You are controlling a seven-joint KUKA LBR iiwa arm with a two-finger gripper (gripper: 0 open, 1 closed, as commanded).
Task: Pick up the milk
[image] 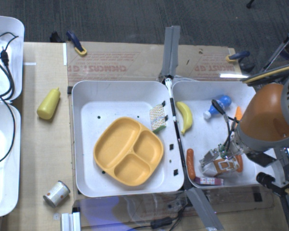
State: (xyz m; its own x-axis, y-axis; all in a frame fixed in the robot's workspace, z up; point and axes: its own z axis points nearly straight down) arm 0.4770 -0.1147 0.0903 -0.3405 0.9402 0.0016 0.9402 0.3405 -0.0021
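Note:
A small white and brown carton (pixel 225 166), which I take to be the milk, lies tilted near the front of the right bin (pixel 198 91). My gripper (pixel 214 158) is low over the carton's left end, touching it or very close. The arm's orange band (pixel 267 114) looms above it on the right and hides the bin's right side. The carton rests on the bin floor.
The right bin also holds a banana (pixel 185 116), a blue and white bottle (pixel 218 106), a sausage (pixel 190 162), a flat pink bar (pixel 208 180) and an orange piece (pixel 238 112). In the left bin lie a yellow divided plate (pixel 129 150) and a patterned packet (pixel 157 116). A yellow bottle (pixel 48 104) and a can (pixel 56 193) sit outside.

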